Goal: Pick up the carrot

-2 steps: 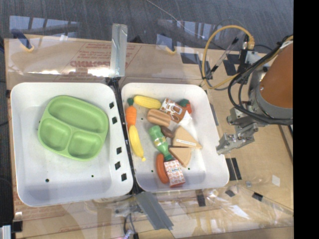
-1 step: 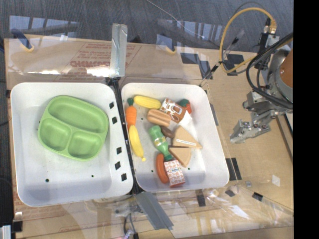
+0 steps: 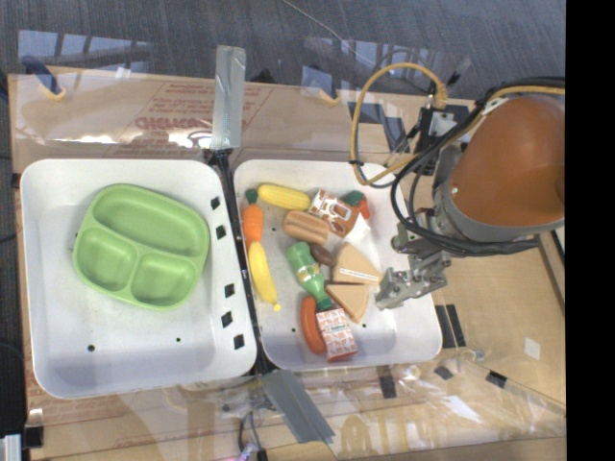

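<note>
The carrot is orange with a small green top. It lies along the left wall of the right bin, just below the left end of a corn cob and above a banana. My gripper hangs over the right side of that bin, well to the right of the carrot, with a pile of toy food between them. Its fingers stand open with nothing between them.
A hot dog, a green bottle, two sandwich wedges, a small carton and a red packet crowd the right bin's middle. A green divided plate sits in the left bin. Yellow and black cables loop above the wrist.
</note>
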{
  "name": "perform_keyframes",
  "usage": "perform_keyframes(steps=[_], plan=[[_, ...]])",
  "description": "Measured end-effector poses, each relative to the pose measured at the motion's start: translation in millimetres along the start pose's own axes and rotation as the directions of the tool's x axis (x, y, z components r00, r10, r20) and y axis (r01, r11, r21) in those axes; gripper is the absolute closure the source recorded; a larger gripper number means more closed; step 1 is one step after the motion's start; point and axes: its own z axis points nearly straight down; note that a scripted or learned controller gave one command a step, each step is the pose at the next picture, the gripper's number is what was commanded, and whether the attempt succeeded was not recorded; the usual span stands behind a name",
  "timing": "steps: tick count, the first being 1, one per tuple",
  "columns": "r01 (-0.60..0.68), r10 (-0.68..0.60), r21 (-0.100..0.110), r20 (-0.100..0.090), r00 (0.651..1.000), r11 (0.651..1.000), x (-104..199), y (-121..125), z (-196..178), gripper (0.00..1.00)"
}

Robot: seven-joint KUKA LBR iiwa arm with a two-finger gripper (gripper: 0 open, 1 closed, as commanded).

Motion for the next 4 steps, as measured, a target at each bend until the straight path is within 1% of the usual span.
perform_keyframes(steps=[1,2,3,4], plan=[[-0.047,0.048,0.021,-0.010,0.999,0.999,54.6,-5.0,-173.1,1.00],[0.252,-0.251,0.016,-0.012,0.968,0.968,53.4,-4.6,-233.9,1.00],[0.580,-0.580,0.000,-0.003,0.814,0.814,42.7,-3.0,-103.3,1.00],[0.761,-0.761,0.008,-0.022,0.648,0.648,41.4,-3.8,-235.7,1.00]])
